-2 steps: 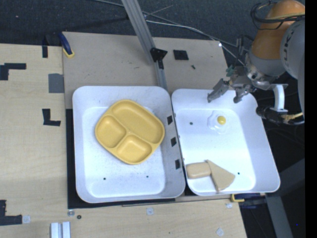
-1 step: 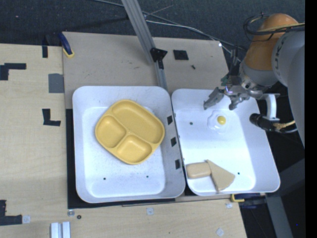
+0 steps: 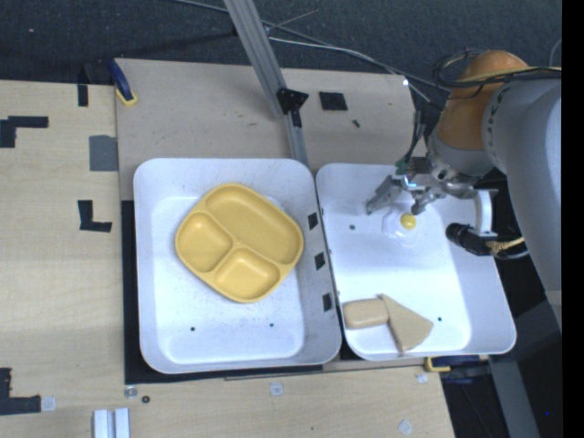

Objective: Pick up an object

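1. Small clear plastic object with a yellow spot [image 3: 404, 223] lies on the floor of the right white bin [image 3: 474, 322], in the bin's upper half, directly under the gripper [image 3: 401, 199].
2. Whether the object touches the fingers cannot be told; it looks to rest on the bin floor rather than between them.
3. Fingers [image 3: 378, 200] look spread fairly wide, one reaching left and one near the object, with nothing seen clamped between them.
4. Grey arm with the orange band [image 3: 474, 108] comes in from the right and bends down over the upper part of the right bin.
5. Tan rectangular block [image 3: 364, 314] and a tan wedge-shaped piece [image 3: 407, 325] lie touching each other at the near edge of the right bin, well apart from the gripper.
6. Yellow three-compartment plastic plate [image 3: 239, 241] sits tilted in the middle of the left white bin [image 3: 164, 336].
7. Both bins stand side by side on the pale wooden desk [image 3: 55, 272], which carries bits of black tape [image 3: 91, 215].
8. Grey metal bar [image 3: 260, 48] slants down from the top towards the gap between the bins.
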Tool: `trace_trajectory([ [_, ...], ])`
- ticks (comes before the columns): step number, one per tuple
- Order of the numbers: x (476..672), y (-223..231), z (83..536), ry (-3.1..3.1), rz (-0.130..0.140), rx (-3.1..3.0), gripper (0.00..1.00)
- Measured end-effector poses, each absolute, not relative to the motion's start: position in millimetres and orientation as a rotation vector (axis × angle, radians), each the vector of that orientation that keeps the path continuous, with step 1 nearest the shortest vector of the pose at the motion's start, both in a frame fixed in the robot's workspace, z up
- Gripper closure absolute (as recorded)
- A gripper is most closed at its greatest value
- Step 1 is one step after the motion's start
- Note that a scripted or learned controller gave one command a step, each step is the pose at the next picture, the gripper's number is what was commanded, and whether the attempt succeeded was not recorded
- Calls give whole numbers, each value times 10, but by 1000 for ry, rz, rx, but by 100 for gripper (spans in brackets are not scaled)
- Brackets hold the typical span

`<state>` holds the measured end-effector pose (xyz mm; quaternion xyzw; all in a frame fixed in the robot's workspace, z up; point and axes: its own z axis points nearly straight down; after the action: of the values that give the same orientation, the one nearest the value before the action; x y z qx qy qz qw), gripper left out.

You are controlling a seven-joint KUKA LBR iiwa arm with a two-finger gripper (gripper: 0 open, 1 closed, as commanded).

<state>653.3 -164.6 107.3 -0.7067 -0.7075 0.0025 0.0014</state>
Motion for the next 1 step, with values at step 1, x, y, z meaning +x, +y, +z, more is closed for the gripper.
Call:
trace_trajectory([
  [1, 6545, -1640, 1212, -2225, 4, -2219, 100],
])
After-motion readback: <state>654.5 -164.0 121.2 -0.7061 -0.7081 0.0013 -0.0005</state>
